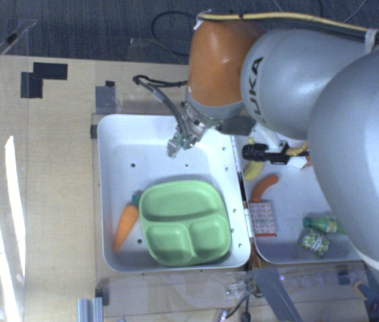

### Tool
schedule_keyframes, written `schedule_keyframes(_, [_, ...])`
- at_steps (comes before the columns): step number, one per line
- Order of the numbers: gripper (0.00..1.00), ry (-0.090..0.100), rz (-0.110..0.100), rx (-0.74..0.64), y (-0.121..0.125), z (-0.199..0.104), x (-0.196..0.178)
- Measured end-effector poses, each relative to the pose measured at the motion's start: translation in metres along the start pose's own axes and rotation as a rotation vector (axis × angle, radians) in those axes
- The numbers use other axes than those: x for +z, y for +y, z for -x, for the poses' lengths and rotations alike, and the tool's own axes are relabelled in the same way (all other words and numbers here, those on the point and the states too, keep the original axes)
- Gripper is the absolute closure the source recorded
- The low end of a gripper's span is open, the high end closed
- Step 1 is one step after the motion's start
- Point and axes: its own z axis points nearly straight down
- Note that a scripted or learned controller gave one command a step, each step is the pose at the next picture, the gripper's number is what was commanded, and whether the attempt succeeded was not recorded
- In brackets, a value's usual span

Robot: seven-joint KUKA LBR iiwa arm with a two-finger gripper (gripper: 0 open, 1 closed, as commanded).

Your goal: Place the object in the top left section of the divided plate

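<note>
1. While hanging over the far part of the left bin (115, 180), gripper (178, 144) points down; cannot tell how wide
2. Green divided plate (184, 221) lies against that bin's near edge
3. Orange carrot (126, 225) rests just left of the plate, near the left wall
4. Right bin (290, 247) holds a red-orange sausage-shaped piece (263, 187), a printed card (262, 219) and a green packet (316, 237)

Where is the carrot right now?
The carrot lies in the left bin, near its lower-left corner, just left of the green plate.
</note>
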Motion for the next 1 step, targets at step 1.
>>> schedule_keyframes(1, [1.00, -0.003, 0.002, -0.268, 0.0150, 0.0355, -0.0170])
